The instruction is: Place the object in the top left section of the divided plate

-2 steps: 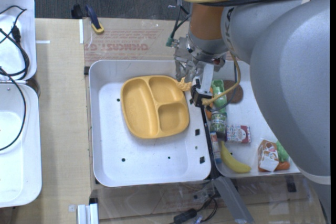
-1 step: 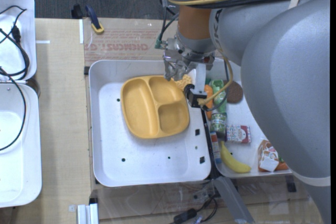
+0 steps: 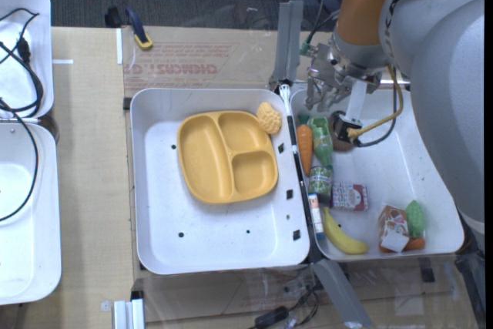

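A yellow divided plate (image 3: 202, 166) lies in the left bin (image 3: 154, 227), with three sections. A small yellow bumpy toy (image 3: 269, 118) rests just off the plate's upper right rim. My gripper (image 3: 322, 98) hangs over the top left corner of the right bin (image 3: 439, 189), above the upper ends of an orange carrot (image 3: 305, 144) and a green packet (image 3: 321, 141). Nothing shows between its fingers.
The right bin also holds a green can (image 3: 320, 182), a small pink and white carton (image 3: 350, 197), a banana (image 3: 341, 236), a red and white packet (image 3: 394, 229) and a green vegetable (image 3: 416, 216). White tubs with black cables stand at the far left.
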